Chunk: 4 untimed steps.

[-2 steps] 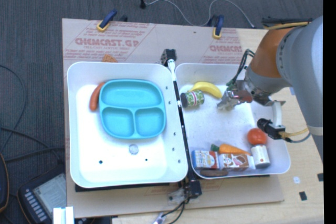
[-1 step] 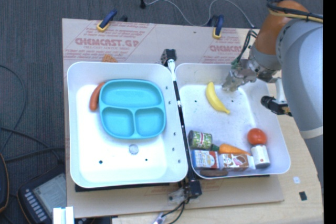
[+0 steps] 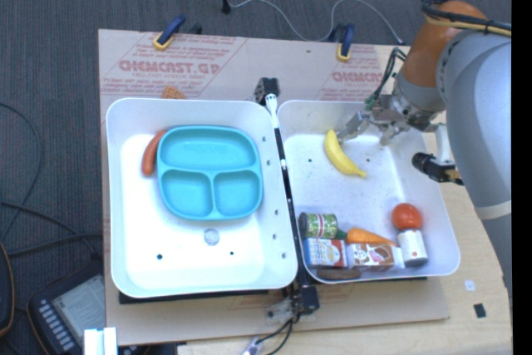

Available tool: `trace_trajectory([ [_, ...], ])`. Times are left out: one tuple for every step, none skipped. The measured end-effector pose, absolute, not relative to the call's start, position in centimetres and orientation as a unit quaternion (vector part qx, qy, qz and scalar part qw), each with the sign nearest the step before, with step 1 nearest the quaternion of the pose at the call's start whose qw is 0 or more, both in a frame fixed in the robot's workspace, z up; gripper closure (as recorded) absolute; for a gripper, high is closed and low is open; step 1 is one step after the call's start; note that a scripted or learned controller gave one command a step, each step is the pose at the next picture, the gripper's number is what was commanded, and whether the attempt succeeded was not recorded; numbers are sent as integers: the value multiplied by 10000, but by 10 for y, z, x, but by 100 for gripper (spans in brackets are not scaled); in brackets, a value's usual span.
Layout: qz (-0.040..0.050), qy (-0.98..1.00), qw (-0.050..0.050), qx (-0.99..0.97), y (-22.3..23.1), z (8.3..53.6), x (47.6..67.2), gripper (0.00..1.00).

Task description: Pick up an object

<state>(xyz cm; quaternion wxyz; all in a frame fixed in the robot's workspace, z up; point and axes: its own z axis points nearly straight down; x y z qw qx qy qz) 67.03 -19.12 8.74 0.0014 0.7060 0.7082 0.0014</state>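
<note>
Just left of my spread, empty fingers (image 3: 372, 125) lies the banana (image 3: 342, 154); its curved skin, I judge, could slip sideways on closing.

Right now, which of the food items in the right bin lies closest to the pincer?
The yellow banana, lying alone in the upper part of the right bin, just below-left of the open pincer. The tomato, carrot and cans cluster along the bin's near edge.
</note>
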Motion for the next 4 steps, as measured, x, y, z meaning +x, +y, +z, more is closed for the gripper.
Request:
trace_trajectory([
  [6,7074,19,7068,-139,88,603,0],
  [14,7075,48,7067,-140,99,604,100],
  [0,7076,2,7066,-80,185,577,100],
  [-7,7076,-8,7066,-24,220,505,100],
])
